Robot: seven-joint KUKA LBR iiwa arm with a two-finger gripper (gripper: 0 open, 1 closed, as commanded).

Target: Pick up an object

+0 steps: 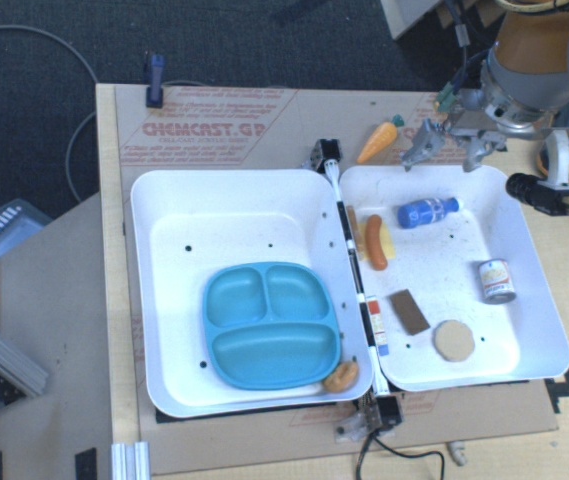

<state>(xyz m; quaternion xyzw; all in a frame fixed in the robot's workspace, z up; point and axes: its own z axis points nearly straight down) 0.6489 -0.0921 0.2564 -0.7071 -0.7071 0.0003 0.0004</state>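
We look down at a slant on a table (214, 128) bearing two shallow white bins side by side; the arm (539, 38), grey with an orange band, reaches in from the right, and its jaws (454, 148) hang above the far rim of the right bin (539, 268); they appear spread apart with nothing between them, so we judge them open and empty.

No object is lifted yet; we judge the step in hand to be the approach. The nearest candidate is the blue bottle (426, 211), lying on its side just in front of the jaws; to take it well we would come straight down over its middle and close across its narrow width, since a round body on its side may roll if nudged from one end.

The right bin also holds a sausage (374, 241) resting against a yellow piece (388, 245) near the dividing wall, a brown block (408, 311), a round tan disc (454, 340) and a small can (496, 280) near the right wall; these lie apart from one another.

The left bin (164, 268) holds a blue divided tray (269, 323), with a brown pastry-like piece (341, 376) touching its near right corner; an orange carrot (378, 140) lies on the table beyond the bins.
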